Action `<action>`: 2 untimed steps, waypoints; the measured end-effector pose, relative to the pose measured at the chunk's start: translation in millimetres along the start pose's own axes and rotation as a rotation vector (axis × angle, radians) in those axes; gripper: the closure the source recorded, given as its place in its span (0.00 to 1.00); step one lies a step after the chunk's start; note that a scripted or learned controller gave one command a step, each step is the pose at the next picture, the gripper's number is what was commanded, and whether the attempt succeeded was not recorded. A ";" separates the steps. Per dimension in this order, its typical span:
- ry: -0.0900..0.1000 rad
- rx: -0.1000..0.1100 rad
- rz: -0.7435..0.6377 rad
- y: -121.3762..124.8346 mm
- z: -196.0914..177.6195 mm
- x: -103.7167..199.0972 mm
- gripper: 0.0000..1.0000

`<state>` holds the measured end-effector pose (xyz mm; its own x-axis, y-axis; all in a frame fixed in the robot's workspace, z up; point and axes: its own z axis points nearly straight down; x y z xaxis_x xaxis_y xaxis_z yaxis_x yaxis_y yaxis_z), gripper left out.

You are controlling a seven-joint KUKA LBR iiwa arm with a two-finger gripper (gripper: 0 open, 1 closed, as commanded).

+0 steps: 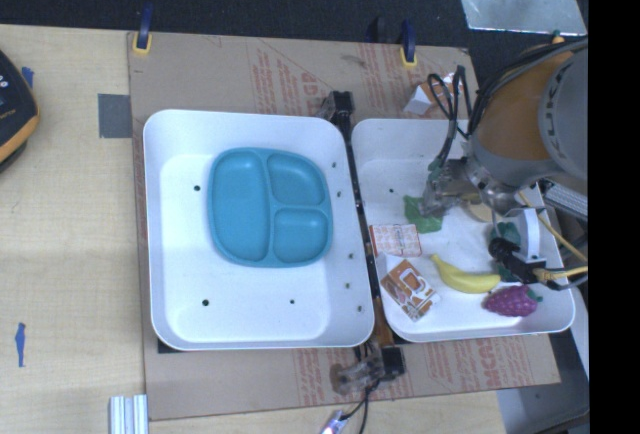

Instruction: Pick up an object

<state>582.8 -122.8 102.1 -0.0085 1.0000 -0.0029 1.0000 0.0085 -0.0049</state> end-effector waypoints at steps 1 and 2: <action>0.000 0.000 0.000 0.0 0.0 0.1 0.00; -0.002 0.001 -0.003 0.0 -10.2 -0.9 1.00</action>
<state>582.9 -123.7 112.3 -0.0110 0.9999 -0.0046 0.9999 0.0110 -0.0055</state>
